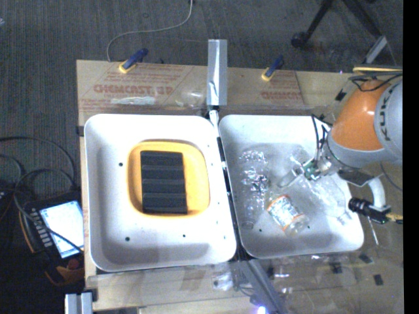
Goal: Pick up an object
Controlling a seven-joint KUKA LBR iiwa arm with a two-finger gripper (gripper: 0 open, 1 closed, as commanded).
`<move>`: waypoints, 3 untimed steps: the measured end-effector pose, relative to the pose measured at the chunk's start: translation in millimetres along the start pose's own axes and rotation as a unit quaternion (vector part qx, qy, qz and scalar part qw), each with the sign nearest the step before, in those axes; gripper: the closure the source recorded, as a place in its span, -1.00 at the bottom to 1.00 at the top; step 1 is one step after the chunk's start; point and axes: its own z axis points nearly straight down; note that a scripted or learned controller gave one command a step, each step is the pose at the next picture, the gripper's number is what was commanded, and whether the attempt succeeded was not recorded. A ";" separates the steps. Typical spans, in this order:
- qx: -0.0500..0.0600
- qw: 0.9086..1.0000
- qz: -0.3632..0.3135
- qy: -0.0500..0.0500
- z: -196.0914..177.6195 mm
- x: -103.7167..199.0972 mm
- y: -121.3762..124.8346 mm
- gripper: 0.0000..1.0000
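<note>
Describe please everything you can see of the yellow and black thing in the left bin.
The yellow tray is a rounded rectangle that looks like plastic. It lies flat near the middle of the left bin, resting on the bin's floor. In its recess sits a black block with crosswise ridges, slightly tilted in the picture. Nothing else touches it; the gripper is over the right bin.

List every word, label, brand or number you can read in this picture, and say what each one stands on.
"CHEMCAST ..." in faded red, on the brown sheet behind the left bin; the characters after it are too faint to read.
Fainter red print on the same sheet behind the right bin: too blurred to read.
Orange-and-white label on the clear bottle in the right bin: too small to read.
Lit screen of the device left of the bench: unreadable.
</note>
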 end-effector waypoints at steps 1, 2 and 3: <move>0.001 0.985 0.174 0.010 -0.7 -24.8 19.7 -1.00; -0.004 0.999 0.036 -0.001 -1.2 -7.0 -32.8 -1.00; -0.004 0.999 0.036 -0.001 -10.1 -6.6 -31.7 1.00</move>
